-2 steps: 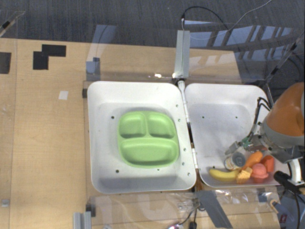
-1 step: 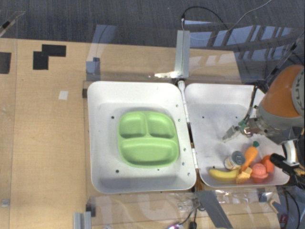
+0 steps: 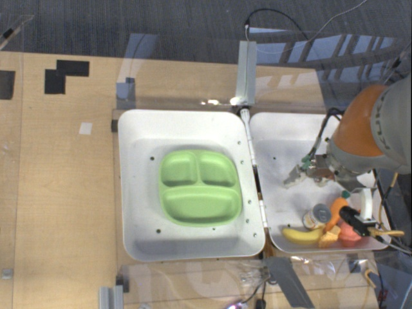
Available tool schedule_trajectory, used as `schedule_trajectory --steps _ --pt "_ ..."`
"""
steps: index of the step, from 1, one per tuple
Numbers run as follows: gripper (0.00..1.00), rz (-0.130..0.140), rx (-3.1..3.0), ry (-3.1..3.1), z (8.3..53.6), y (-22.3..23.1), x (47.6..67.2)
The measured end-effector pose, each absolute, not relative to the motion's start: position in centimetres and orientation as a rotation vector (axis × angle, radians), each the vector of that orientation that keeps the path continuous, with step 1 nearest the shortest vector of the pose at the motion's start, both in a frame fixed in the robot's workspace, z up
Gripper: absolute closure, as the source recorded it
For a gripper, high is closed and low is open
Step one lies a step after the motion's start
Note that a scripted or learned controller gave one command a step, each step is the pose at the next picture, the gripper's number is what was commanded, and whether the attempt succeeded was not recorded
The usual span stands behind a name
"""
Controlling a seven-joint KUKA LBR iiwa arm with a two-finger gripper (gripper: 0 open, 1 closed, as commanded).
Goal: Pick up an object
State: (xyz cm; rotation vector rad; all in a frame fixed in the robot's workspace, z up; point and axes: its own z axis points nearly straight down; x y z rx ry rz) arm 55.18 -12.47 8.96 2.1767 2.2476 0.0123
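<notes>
Yellow banana [image 3: 302, 235] lies among small items at five o'clock in the right bin [image 3: 277, 140]. At three o'clock the gripper [image 3: 302, 172] hangs over bare bin floor, fingers spread and holding nothing, so picking seems not yet begun.

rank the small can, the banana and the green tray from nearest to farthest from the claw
Measured from the claw:
1. Small can, just below it in the right bin.
2. Banana, at that bin's near edge.
3. Green divided tray, in the left bin.
</notes>
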Motion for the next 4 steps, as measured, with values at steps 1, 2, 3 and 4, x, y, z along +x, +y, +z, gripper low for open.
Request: schedule_trajectory --steps 1,2,3,4 --pt "0.00 0.004 2.064 2.361 14.8 -18.6 58.6" --pt "0.00 0.002 2.181 2.257 11.2 -20.5 54.0" --pt "0.00 0.016 2.256 2.169 9.0 -20.4 49.3" --pt "1.00 0.022 2.249 2.174 10.0 -20.2 49.5"
